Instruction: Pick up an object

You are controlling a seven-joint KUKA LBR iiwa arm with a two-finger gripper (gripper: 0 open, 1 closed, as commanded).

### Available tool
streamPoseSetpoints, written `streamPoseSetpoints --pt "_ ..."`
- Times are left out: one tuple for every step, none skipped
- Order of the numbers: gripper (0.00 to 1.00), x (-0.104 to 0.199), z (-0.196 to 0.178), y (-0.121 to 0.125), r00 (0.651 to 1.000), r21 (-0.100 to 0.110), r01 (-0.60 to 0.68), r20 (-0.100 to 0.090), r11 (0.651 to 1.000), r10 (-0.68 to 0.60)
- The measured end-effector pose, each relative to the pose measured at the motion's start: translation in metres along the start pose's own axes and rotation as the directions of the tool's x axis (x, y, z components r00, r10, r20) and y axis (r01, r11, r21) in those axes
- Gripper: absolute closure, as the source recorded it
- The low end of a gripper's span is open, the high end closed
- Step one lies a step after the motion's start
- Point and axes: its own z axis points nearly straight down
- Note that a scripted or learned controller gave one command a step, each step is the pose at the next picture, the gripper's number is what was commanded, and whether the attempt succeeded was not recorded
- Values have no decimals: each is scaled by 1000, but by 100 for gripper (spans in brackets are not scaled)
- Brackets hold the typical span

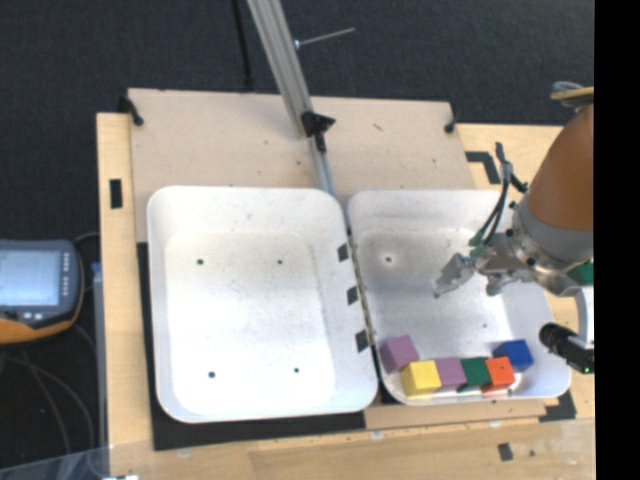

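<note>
Hand [470,271] low over the middle of the right bin [420,218], nothing seen between the fingers, spread of the fingers impossible to tell. Well apart from the blocks bunched along that bin's near edge: purple cube [399,351] a little forward of the rest, yellow cube [421,377] touching it, then a second purple block [451,372], green block [474,374], orange block [499,373] and blue block [514,353]. Small, matte, plain-coloured pieces, all resting on the bin floor, left bin [250,298] alongside on the tabletop [120,268]
</note>
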Motion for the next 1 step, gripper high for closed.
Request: streamPoseSetpoints --pt "0 -33 -109 -17 1000 -7 8 3 1000 -8"
